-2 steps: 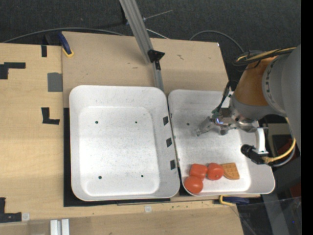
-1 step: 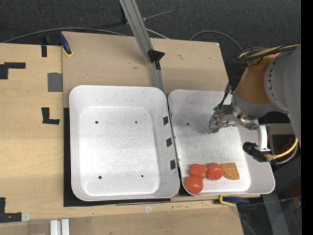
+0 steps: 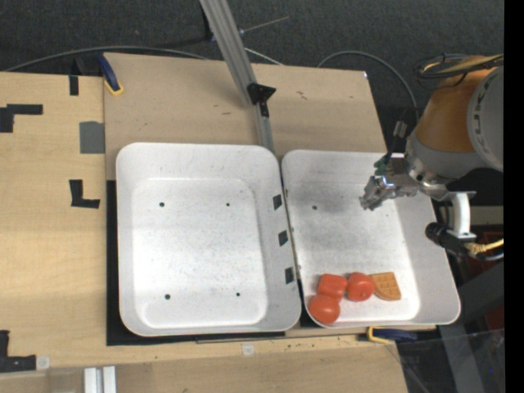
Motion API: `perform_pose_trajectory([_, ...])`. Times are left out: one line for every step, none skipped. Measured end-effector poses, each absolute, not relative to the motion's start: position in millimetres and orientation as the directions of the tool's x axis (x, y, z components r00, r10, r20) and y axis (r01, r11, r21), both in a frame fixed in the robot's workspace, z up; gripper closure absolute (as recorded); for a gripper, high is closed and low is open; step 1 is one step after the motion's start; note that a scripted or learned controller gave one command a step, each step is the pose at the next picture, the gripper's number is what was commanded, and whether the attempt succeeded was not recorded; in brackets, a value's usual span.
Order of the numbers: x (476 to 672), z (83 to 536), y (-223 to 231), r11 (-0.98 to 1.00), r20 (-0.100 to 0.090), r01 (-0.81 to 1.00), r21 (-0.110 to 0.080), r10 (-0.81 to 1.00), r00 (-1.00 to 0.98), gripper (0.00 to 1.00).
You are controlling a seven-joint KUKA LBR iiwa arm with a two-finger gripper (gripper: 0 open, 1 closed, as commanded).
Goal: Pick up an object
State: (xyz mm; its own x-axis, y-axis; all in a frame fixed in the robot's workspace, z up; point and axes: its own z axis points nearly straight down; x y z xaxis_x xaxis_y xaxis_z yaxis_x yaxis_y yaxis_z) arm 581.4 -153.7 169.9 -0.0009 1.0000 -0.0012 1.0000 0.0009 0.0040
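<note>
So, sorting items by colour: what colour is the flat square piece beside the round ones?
Orange-tan, like a cracker, clearest in the camera view.

**Bench and what sits on it**

You have a light wooden bench (image 3: 205,97) carrying two shallow white bins side by side, edges touching. The left bin (image 3: 131,219) lies near the middle; the right bin (image 3: 344,236) reaches towards the bench's right edge. Black tape marks (image 3: 79,195) sit at the left.

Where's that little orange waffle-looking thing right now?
The orange waffle piece lies in the right bin, near its front edge, just right of three red tomatoes.
</note>
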Motion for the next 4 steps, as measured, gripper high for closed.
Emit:
perform_pose_trajectory([582.5,223,-154,0.001,-0.002,1.000,0.004,1.000,-0.001,1.00])
perform_pose_trajectory([583.5,267,-153,0.002,-0.001,1.000,0.004,1.000,-0.002,1.00])
perform_pose_trajectory([575.1,258,-103,0.005,0.001,1.000,-0.003,1.000,-0.005,1.00])
perform_pose_trajectory([578.5,242,-54,0.006,0.001,1.000,-0.003,1.000,-0.006,1.00])
